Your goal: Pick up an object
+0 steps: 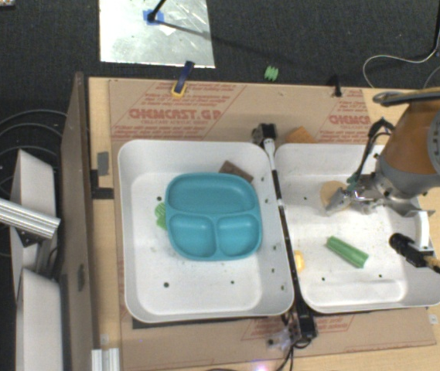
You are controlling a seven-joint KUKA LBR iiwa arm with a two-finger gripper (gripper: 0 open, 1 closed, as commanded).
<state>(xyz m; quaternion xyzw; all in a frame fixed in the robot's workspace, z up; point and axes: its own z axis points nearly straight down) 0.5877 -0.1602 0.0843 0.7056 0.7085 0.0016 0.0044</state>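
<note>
Gripper (342,200) above right bin (312,288), upper-middle area, beside tan object (329,190); finger state cannot be told | green block (347,251) lying on right bin floor, below gripper, apart | blue divided tray (212,215) in left bin (138,284)

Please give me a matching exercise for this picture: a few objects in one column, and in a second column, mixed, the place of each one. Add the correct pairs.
Things:
1. blue divided plate
2. green block
3. gripper
4. yellow piece

Places:
A. right bin, in front of the gripper
B. upper part of the right bin
C. middle of the left bin
D. left edge of the right bin, by the divider

Pairs: 1-C, 2-A, 3-B, 4-D
</note>
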